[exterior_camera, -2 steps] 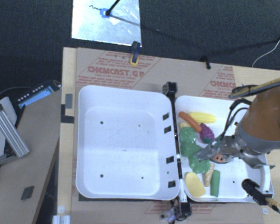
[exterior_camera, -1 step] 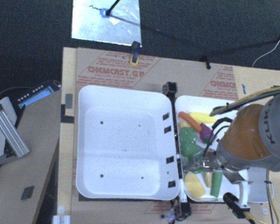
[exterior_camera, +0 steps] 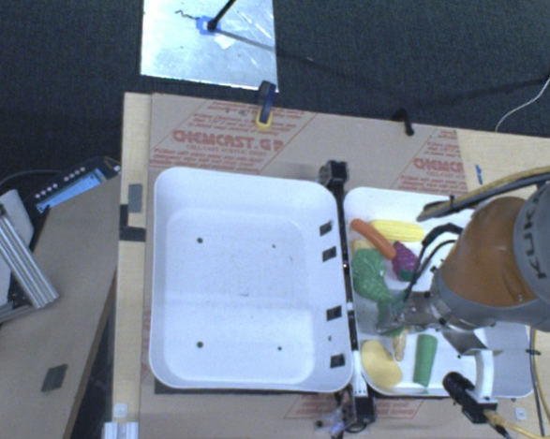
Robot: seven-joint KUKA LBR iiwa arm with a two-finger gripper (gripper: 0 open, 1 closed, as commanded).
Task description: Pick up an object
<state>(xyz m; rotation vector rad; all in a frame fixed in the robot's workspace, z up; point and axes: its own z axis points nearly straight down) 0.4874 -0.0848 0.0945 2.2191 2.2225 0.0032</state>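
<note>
The gripper (exterior_camera: 395,318) is found low in the right bin (exterior_camera: 370,206), its grip state undeterminable, with the green cylinder (exterior_camera: 424,358) lying just beside it toward the bin's near edge, long axis running from far edge to near edge.

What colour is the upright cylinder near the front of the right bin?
Green: the cylinder shows in the camera view.

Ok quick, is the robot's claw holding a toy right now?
Gripper: down in the right bin among the toys, above the yellow lemon; whether it grips anything cannot be told.
</note>
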